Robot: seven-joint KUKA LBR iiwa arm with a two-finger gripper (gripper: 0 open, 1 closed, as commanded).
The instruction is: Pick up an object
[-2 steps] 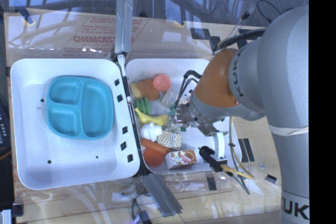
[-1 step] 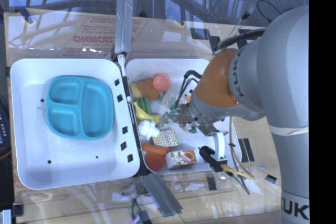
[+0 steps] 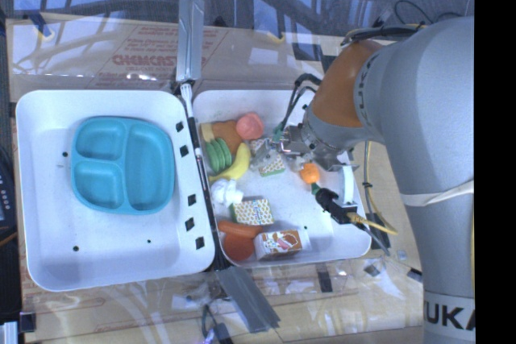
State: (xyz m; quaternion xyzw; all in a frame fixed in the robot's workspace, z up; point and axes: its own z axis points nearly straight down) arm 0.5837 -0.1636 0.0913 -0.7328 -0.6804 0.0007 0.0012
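My gripper point(image 3: 272, 147) hangs low over the middle of the right bin point(image 3: 355, 247), reaching in from the right. Just below its tip lies a small pale patterned block point(image 3: 273, 166); whether the gripper touches it is unclear. To the left lie a pink-red round piece point(image 3: 250, 125), an orange piece point(image 3: 222, 132), a green ridged piece point(image 3: 217, 154) and a yellow banana point(image 3: 239, 162). A small orange ball point(image 3: 310, 172) lies under the wrist.
Nearer the front of the right bin are a white lump point(image 3: 226, 192), a patterned box point(image 3: 254, 211), a red piece point(image 3: 236, 242) and a small carton point(image 3: 283, 242). The left bin point(image 3: 40, 254) holds a blue divided plate point(image 3: 123, 164). A raised divider point(image 3: 198, 173) separates the bins.
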